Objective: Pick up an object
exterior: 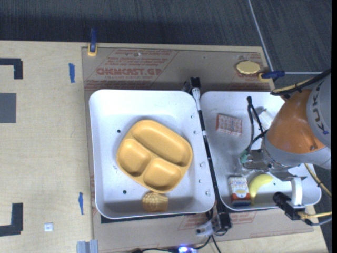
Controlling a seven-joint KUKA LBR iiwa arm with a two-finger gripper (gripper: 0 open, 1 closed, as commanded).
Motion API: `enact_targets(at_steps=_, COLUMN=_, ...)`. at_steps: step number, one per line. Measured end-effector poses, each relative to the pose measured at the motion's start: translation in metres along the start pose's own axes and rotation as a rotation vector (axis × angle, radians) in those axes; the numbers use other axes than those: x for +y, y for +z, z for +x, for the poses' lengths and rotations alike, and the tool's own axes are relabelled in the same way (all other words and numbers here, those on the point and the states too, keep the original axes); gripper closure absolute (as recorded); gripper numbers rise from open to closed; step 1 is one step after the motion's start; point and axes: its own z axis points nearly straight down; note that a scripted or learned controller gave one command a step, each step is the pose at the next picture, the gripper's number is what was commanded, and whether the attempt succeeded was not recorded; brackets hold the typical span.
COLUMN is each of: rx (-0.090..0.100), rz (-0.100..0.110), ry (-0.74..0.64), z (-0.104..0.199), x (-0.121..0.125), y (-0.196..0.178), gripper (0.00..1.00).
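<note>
In the right bin lie a yellow banana, a small orange and white carton just left of it, and a white packet with red print farther back. My gripper hangs low over the right bin, under the grey and orange wrist, just behind the banana and the carton. I see nothing held in it. The left bin holds a large yellow divided plate and a small tan ridged object at its front wall.
Cardboard sheet lies under both bins, with a tan disc at its back right corner. Black cables loop over the right bin beside the wrist. A black bracket sticks out at the front right.
</note>
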Motion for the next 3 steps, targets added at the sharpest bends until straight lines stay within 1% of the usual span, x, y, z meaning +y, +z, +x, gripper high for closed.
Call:
enact_targets(at_steps=1, rx=0.0, rz=0.0, ry=0.0, z=0.0, x=0.0, y=0.0, gripper=0.0)
enact_targets(at_steps=2, rx=-0.001, rz=-0.004, ry=0.0, z=0.0, x=0.001, y=-0.01, gripper=1.0)
enact_targets(at_steps=3, rx=-0.001, rz=-0.004, ry=0.0, z=0.0, x=0.001, y=-0.01, gripper=0.0)
